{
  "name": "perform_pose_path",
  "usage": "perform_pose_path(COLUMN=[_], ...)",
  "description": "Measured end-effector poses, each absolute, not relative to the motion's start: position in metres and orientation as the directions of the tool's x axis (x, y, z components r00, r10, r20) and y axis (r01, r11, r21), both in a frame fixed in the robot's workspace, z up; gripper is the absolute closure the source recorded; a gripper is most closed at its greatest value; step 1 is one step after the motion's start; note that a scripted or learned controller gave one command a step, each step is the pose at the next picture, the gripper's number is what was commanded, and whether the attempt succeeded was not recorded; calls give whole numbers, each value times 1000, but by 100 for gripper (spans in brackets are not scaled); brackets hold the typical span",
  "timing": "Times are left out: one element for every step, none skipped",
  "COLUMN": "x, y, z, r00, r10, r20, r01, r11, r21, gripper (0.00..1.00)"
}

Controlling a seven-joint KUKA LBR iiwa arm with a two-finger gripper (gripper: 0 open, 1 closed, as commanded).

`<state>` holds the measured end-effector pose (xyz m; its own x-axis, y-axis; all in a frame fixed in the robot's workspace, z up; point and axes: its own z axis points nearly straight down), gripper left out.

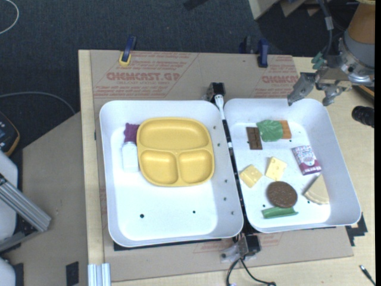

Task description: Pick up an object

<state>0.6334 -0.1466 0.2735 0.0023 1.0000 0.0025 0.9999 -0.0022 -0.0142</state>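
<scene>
My gripper (pixel 311 99) hangs over the far rim of the right bin (pixel 339 159), fingers spread open with nothing between them. Below it in that bin lie a green lettuce piece (pixel 271 130) on a tan cracker (pixel 287 128), a brown chocolate bar (pixel 254 137), two yellow cheese pieces (pixel 275 168) (pixel 250 175), a purple packet (pixel 305 159), a round brown patty (pixel 281 193), a green bean (pixel 278 213) and a bread wedge (pixel 317 190). All of them lie nearer the camera than the gripper, apart from it.
The left bin (pixel 172 219) holds a yellow divided plate (pixel 175 151) and a white bottle with a purple cap (pixel 129 151) beside it. Clamps (pixel 125 52) (pixel 262 52) stand at the board's far edge. The near half of the left bin is bare.
</scene>
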Motion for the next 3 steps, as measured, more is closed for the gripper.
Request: perform_pose_path(x=[635, 638, 631], y=[-146, -136, -140], z=[282, 231, 185], r00=[0, -1, 1], r10=[1000, 1000, 1000], r20=[0, 1, 1], r01=[1000, 1000, 1000], r11=[0, 1, 0], r21=[-1, -6, -6], gripper=[0, 0, 0])
